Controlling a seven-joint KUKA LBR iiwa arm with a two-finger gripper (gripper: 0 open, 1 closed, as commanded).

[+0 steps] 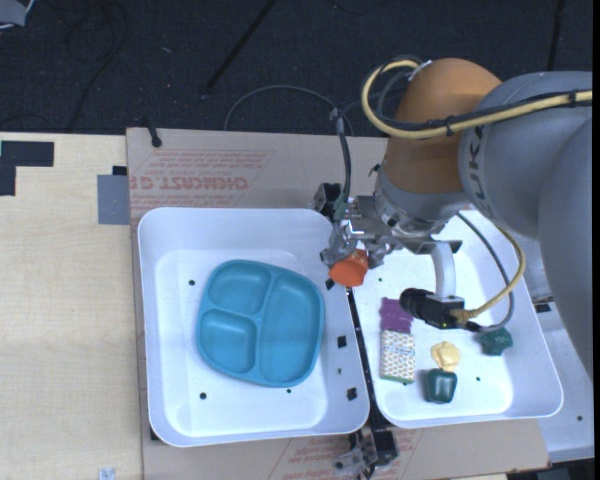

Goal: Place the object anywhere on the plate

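The fingers (352,253) hang over the divider between the 2 white bins, at the upper inner corner of the right bin (540,388). An orange object (349,269) sits directly beneath them, touching or nearly touching the tips. Whether the fingers are clamped on the orange object or merely resting above it cannot be told, because the wrist body covers the contact zone and the tips are small and dark.

The blue plate (258,320), with 3 compartments, lies in the left bin (165,408), to the left of and below the orange object in the view. The coming move therefore turns on a short travel leftward across the divider. The orange object is compact, with no clear long axis visible.

The right bin also contains a purple item (395,315), a patterned packet (398,355), a yellow piece (445,354), and 2 teal pieces (440,386). The arm (530,158) hides the bin's upper right portion.
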